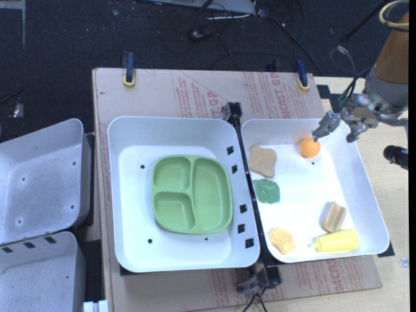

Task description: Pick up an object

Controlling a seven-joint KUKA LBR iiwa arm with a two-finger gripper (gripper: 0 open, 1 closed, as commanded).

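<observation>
The right bin (364,181) holds several small items. An orange ball (310,147) lies near its far edge. A tan toast slice (262,160) and a green leafy piece (266,191) sit by the left wall. At the front are a yellow corn piece (281,240), a yellow oblong item (337,240) and a tan wedge (333,216). My gripper (340,130) hangs over the bin's far right corner, just above and to the right of the orange ball. Its fingers (325,126) are spread open with nothing between them.
The left bin (123,174) contains a green divided plate (192,194). A black hinge strip (244,187) separates the two bins. Blue clamps (129,70) hold the cardboard base at the back. White lids (39,174) lie to the left of the bench.
</observation>
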